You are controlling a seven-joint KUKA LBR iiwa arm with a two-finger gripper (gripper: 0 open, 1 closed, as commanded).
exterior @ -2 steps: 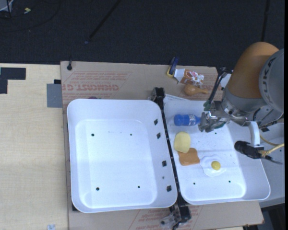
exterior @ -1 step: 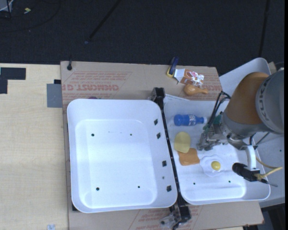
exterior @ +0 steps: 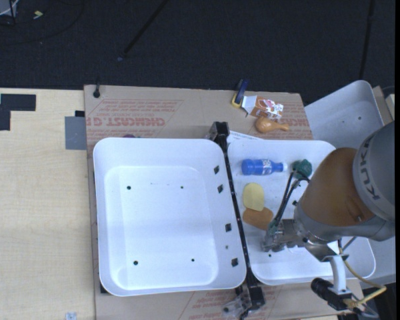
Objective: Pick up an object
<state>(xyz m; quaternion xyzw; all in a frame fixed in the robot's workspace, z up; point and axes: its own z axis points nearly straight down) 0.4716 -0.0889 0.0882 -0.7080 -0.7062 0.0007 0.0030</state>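
- Camera view: two white bins sit side by side on a cardboard sheet point(exterior: 153, 112). The left bin point(exterior: 110, 159) has a bare floor, so it likely serves as the place to drop things, while the right bin point(exterior: 320, 149) carries the things to be picked.
- Camera view: in the right bin lie a blue bottle point(exterior: 261, 167) on its side toward the far end, a yellow piece point(exterior: 253, 195) nearer, and a brown piece point(exterior: 257, 217) touching the yellow one on its near side. A dark green thing on a thin stem point(exterior: 301, 169) lies just right of the bottle.
- Camera view: outside the bins, on the cardboard at the far edge, rest an orange toy point(exterior: 270, 125) and a small printed packet point(exterior: 270, 106), out of play as I judge it.
- Camera view: the arm point(exterior: 343, 192) reaches in from the right and bends down over the right bin, which suits a pick from that side.
- Camera view: the pincer point(exterior: 275, 240) sits low over the bin floor, just to the near right of the brown piece, which is the closest candidate; nothing shows between its tips.
- Camera view: whether the pincer is released or clenched I cannot tell, as it is small and dark here.
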